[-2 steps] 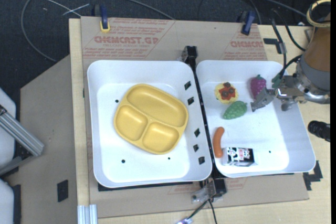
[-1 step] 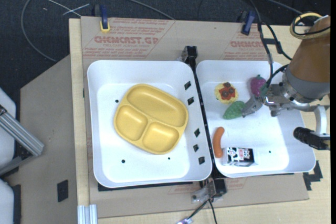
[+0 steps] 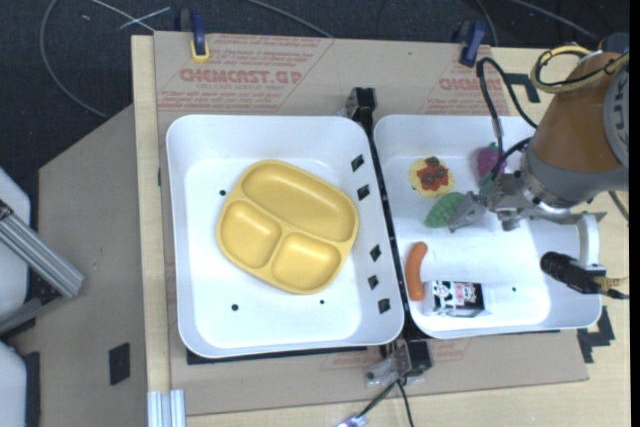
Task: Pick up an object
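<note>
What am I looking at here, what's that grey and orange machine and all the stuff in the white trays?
It is a robot arm reaching in from the right, seen by one camera fixed above the bench. Its claw is low over the right bin, at a green leafy toy; whether it grips it is unclear. That bin also holds a small pizza toy, a purple item, an orange hot dog and a black-and-white carton. The left bin holds a yellow divided plate.

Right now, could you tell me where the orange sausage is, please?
The orange sausage lies in the right bin, by its left wall, below the green leafy piece and just left of the black-and-white carton.
</note>
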`<state>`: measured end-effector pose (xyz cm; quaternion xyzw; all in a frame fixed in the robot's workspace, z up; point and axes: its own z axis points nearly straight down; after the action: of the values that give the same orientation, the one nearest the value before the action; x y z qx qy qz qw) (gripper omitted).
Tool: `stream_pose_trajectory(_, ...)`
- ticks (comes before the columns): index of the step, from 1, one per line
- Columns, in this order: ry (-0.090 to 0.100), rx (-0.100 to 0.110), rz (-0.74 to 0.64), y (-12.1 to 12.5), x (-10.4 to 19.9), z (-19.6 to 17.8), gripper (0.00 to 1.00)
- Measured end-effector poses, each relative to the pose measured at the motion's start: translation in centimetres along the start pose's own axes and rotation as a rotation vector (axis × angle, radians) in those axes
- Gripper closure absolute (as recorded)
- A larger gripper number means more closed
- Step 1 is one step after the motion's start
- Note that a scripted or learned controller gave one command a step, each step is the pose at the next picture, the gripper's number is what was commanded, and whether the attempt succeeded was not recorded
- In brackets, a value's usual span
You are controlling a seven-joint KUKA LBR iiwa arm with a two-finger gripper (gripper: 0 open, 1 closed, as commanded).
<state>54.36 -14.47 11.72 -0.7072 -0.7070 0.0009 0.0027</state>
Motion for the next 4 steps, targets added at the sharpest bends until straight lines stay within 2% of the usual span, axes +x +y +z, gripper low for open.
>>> stream_pose_trajectory(1, -0.001, -0.005, 0.0, 0.1, 0.0, -1.4, 1.0)
stream_pose_trajectory(3, -0.004, -0.012, -0.002, 0.4, 0.6, -13.1, 1.0)
stream_pose_trajectory(4, -0.001, -0.007, -0.006, 0.6, 5.3, -13.4, 1.0)
